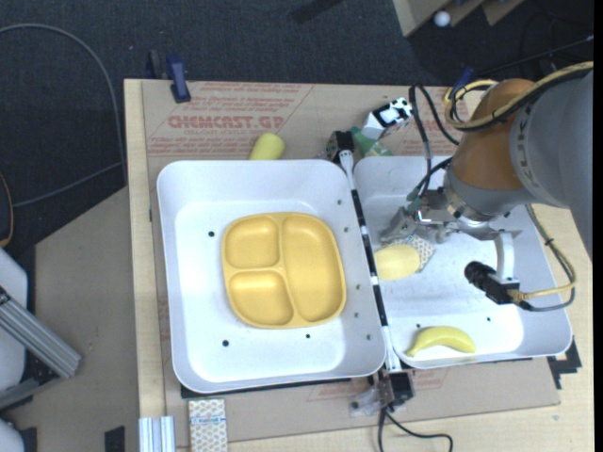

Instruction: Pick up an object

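Pale yellow rounded object (396, 262) lies in the right bin (443, 299), hard against that bin's left wall, about midway down its length. The gripper (411, 229) stands just above and slightly right of this object in the frame, close to it. No part of the object is seen held, and it rests on the bin floor. Whether the gripper is open or closed cannot be told from this view. A small speckled patch (427, 250) sits just beside the object's upper right edge, under the gripper; its nature is not clear. A banana (441, 342) lies in the same bin near the lower edge, curved side up, well apart from the gripper and apart from the rounded object. The arm (513, 149), grey with an orange section, enters from the right of the frame and bends down over the upper part of the right bin. The left bin (188, 252) adjoins the right bin along the centre line and holds a yellow divided plate (283, 269) with three compartments, lying flat near its middle. Outside the bins, on the worktop (139, 281), a small yellow item (267, 146) lies just above the left bin's upper rim, and a blue clamp (176, 76) sits at the worktop's upper left edge.
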Tool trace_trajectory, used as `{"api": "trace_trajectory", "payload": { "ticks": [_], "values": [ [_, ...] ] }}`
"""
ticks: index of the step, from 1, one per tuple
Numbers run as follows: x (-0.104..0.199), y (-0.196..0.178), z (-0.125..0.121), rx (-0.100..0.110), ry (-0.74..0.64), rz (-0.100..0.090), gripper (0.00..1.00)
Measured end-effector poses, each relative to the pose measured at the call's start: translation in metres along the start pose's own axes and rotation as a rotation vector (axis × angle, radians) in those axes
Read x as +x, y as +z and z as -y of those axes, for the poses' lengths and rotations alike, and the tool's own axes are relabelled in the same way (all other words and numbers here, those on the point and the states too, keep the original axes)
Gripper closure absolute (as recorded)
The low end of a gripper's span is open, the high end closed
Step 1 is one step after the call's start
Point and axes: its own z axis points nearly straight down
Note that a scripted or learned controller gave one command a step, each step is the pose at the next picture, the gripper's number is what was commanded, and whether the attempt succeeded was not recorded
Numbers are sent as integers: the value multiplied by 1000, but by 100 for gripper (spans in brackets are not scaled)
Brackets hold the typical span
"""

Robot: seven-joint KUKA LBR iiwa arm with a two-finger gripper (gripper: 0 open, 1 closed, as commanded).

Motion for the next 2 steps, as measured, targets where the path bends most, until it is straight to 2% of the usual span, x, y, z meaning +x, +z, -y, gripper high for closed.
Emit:
{"api": "trace_trajectory", "payload": {
  "ticks": [2],
  "values": [
    [-6,-1,15,-7,1,-1,0]
  ]
}}
